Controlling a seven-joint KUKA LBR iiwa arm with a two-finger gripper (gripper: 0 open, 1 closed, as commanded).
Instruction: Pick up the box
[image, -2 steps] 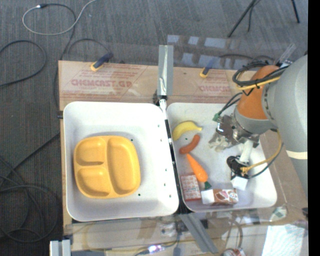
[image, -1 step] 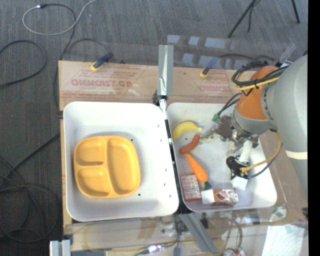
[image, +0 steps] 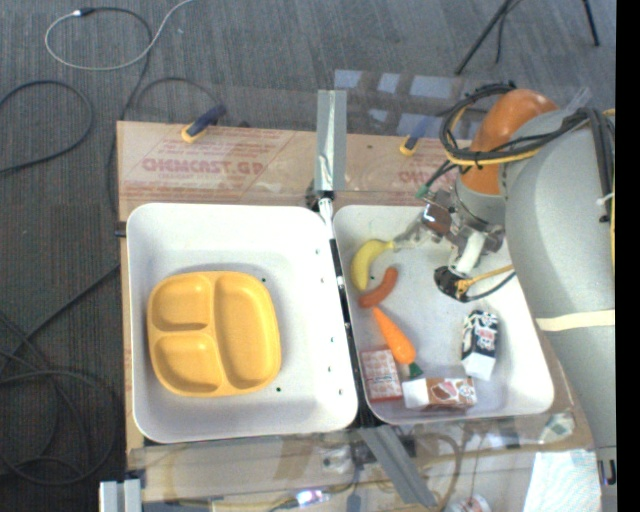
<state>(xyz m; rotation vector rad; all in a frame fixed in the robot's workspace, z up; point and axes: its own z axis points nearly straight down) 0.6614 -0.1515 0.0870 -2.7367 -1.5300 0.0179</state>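
the red box (image: 380, 373) lies at the near edge of the right bin (image: 435, 320), tight beside a carrot (image: 394, 336) and a carton (image: 445, 392). the gripper (image: 450, 232) hangs at the far side; i cannot tell if it is open. it may grab the carrot instead.

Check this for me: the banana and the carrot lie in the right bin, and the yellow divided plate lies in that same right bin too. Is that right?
Not quite. The camera view shows the yellow divided plate in the left bin, not the right one. The rest holds: the banana and the carrot lie in the right bin.
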